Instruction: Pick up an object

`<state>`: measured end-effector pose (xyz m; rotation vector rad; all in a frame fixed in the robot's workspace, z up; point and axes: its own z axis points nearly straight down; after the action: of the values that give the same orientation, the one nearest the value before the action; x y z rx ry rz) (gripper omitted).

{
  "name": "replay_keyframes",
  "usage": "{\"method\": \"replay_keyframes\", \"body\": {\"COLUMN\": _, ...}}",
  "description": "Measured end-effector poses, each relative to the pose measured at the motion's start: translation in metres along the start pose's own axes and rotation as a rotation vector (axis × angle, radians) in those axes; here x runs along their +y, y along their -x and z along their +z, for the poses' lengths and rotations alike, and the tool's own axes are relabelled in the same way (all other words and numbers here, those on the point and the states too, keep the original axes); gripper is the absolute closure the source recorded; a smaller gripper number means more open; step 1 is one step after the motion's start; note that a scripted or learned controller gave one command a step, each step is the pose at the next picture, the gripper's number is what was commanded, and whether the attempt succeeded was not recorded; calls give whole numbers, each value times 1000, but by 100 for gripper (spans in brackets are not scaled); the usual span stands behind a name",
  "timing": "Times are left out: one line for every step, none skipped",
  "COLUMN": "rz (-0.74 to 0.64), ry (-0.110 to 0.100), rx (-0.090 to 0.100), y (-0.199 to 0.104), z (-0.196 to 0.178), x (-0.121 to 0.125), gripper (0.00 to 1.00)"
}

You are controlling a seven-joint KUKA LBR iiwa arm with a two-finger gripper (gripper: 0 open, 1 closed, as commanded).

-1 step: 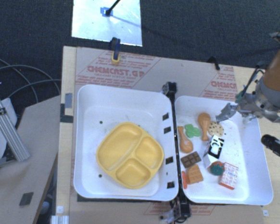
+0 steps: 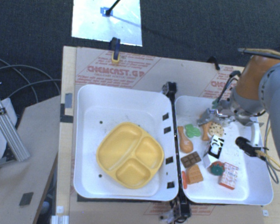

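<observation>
My gripper [image 2: 212, 117] reaches in from the right and hangs over the back of the right bin [image 2: 256, 193]. It is just above a round tan cookie [image 2: 215, 129] and beside a green toy [image 2: 192, 131]. Below them lie an orange drumstick-shaped piece [image 2: 185, 140], a black-and-white block [image 2: 216, 147], a brown chocolate bar [image 2: 191, 159], an orange-brown square [image 2: 194, 175], a teal round piece [image 2: 216, 168] and a red-and-white box [image 2: 228, 176]. I see nothing lifted off the bin floor.
The left bin [image 2: 97, 105] holds a yellow divided tray [image 2: 130, 154]. A black divider with clips [image 2: 173, 131] runs between the bins. A black-and-yellow cable piece [image 2: 249, 146] hangs over the right bin's right side.
</observation>
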<state>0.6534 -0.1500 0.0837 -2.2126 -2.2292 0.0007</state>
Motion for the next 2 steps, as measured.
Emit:
{"method": "replay_keyframes", "body": {"rz": 14, "ry": -2, "rx": -2, "y": 61, "z": 0, "x": -69, "gripper": 0}}
{"method": "replay_keyframes", "body": {"rz": 4, "ry": -6, "rx": 4, "y": 55, "z": 1, "x": 15, "gripper": 0}}
